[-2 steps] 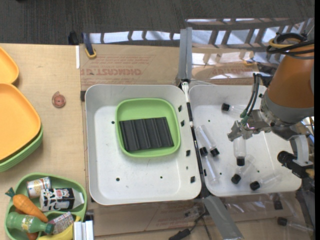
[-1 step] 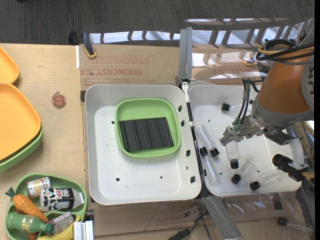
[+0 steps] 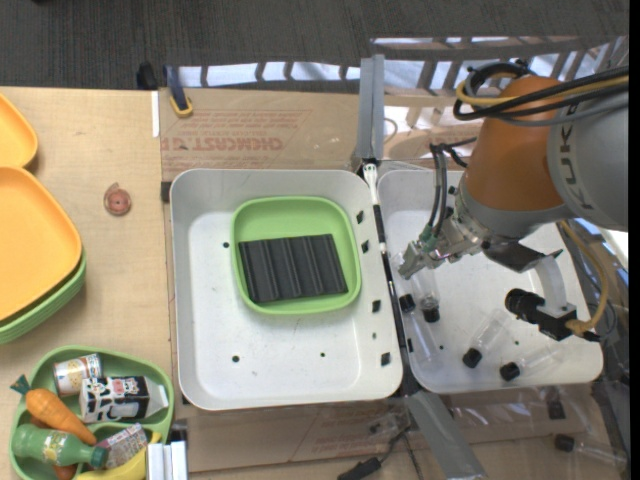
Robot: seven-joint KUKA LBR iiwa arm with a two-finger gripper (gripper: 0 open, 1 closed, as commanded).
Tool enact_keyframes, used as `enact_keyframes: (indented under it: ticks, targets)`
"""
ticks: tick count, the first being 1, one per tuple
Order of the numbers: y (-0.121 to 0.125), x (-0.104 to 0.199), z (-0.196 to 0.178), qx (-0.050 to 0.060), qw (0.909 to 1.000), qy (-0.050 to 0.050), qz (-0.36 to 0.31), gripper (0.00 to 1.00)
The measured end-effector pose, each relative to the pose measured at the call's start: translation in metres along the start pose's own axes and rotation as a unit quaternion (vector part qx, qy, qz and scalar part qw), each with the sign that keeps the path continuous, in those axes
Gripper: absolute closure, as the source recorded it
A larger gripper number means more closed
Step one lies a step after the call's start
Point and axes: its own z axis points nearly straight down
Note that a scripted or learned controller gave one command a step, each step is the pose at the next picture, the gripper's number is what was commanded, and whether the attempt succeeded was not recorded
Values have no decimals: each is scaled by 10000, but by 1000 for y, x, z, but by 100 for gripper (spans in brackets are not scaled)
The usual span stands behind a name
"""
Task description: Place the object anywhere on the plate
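Object: small clear vials with dark caps (image 3: 431,311) lying in the right bin (image 3: 585,368), nearest one by its left wall.
Handling: probably light, rigid, slick and prone to rolling; grip across the body.
Plate: green plate (image 3: 245,226) in left bin, dark ridged mat inside.
Pincer: pincer (image 3: 418,260) just above that vial; opening cannot be told, nothing seen held.

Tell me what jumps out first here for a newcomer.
The green plate in the left bin, with a dark ribbed slab lying on it. Then the arm's orange band over the right bin, gripper low near small clear vials.
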Motion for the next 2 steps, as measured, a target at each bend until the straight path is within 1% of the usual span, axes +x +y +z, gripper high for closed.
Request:
enact_keyframes:
  ticks: [1, 2]
  targets:
    - [41, 12, 0, 4, 9997, 0, -262, 100]
    - [41, 12, 0, 2, 9997, -1, -260, 0]
